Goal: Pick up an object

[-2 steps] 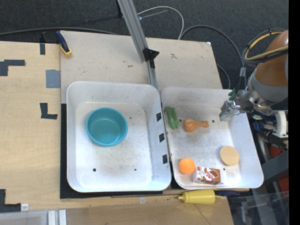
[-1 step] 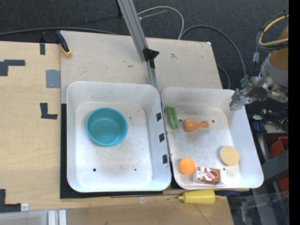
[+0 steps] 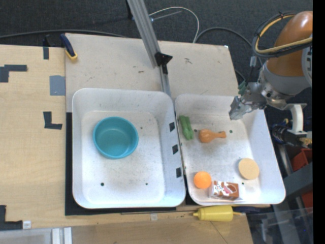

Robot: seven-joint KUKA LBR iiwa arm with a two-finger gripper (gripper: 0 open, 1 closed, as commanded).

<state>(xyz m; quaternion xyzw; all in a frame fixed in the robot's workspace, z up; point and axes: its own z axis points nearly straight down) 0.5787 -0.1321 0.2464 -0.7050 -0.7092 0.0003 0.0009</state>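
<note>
Our gripper (image 3: 237,111) hung over the upper right corner of the right bin (image 3: 271,156), with nothing between its fingers; whether it was released or clenched we could not tell. The nearest thing to take was the orange drumstick toy (image 3: 210,135), lying near the bin's middle beside a green piece (image 3: 186,127). We judged it best to come down over its thick end, clear of the green piece.

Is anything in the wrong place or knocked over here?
Yes, one thing. A yellow bottle lies on its side on the bench edge, just outside the right bin, not in it. The orange ball, green piece and blue bowl sit inside bins.
</note>
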